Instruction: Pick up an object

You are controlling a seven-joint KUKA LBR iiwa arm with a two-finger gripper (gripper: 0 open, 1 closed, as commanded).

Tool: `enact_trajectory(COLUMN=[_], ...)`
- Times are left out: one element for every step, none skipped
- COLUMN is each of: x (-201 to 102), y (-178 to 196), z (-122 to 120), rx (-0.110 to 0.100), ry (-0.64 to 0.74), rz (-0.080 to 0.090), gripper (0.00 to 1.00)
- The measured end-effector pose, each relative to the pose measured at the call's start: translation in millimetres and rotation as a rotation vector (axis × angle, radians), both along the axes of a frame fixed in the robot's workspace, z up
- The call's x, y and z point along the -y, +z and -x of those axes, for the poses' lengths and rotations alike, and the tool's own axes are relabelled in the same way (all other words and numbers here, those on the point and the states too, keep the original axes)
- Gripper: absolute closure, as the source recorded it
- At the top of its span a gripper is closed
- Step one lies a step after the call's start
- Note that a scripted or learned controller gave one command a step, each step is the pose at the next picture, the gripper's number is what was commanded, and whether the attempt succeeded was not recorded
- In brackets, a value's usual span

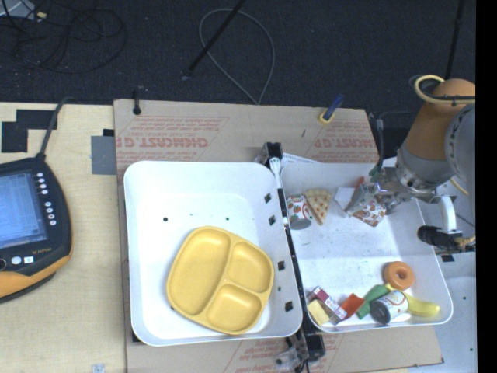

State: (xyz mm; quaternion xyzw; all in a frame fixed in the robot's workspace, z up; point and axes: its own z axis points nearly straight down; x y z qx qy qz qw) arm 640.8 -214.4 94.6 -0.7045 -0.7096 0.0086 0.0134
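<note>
1. Reaching in from the right, low over the right bin (435, 301) — gripper (371, 196) at a crinkled snack packet (365, 207) near the far wall; finger state impossible to tell.
2. Clustered at the near edge — donut (399, 274), banana (425, 308), small toys.
3. Resting in the left bin (155, 185): yellow divided plate (219, 280).

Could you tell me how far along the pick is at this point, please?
Done: the arm has reached into the right bin at its far right corner, with the gripper down by a crumpled packet. In hand: nothing visibly lifted; the grasp itself is too unclear to judge. Left: securing and raising an object. The doughnut and banana lie untouched.
</note>
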Motion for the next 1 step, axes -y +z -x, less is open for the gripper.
enact_trajectory(x=[-99.1], y=[42.4], z=[-3.2], rx=[0.023], ry=[0.0], rz=[0.002], gripper=[1.0])
